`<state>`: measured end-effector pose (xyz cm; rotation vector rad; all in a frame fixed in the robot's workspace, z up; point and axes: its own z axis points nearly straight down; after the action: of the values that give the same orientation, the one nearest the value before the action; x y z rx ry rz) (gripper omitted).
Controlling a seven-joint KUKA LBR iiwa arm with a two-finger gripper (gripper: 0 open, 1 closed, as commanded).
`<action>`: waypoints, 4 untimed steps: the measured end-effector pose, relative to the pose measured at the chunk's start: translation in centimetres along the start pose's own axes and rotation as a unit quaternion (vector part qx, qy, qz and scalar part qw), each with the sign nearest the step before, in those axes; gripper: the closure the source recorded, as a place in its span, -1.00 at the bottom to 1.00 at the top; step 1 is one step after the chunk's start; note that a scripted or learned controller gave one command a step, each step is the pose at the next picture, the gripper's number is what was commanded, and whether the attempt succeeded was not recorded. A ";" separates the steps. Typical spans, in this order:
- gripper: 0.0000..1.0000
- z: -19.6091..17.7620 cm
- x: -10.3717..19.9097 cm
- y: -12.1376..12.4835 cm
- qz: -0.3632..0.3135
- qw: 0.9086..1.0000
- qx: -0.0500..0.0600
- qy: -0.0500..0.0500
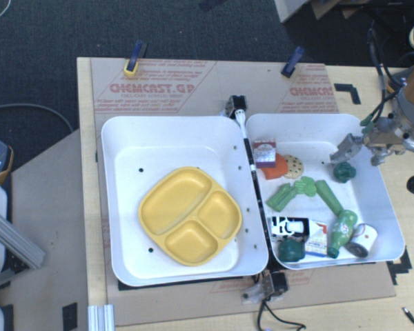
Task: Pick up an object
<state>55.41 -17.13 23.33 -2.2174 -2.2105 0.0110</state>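
1. Over the far right corner of the right-hand bin, the gripper hangs with its two grey fingers spread apart, clasping nothing.
2. A small dark-green round object lies just below and between those fingertips, near the right bin's back wall; it looks the likeliest target, though it is too small to identify further.
3. Toward the bin's middle from that green piece lie a green elongated toy, a second green stick-like piece and an orange piece with a speckled cookie-like disc.
4. Along the right bin's near wall sit a black-and-white card, a dark-green lump, a green bottle-like toy and a small white cylinder.
5. The left bin holds a yellow divided plate.
6. Done well, the step calls for a straight descent centred on the green piece, fingers straddling it and clear of the bin wall before closing; a round object so near the wall could roll aside.
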 end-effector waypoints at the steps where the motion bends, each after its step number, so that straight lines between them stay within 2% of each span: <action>1: -1.00 -0.7 0.0 0.3 -0.002 1.000 -0.006 -0.001; 2: -1.00 5.3 -0.3 1.0 -0.002 1.000 -0.003 0.000; 4: -1.00 14.8 -0.3 1.5 -0.001 1.000 -0.005 0.000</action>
<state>56.76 -17.39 8.52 -2.2208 -2.2183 0.0000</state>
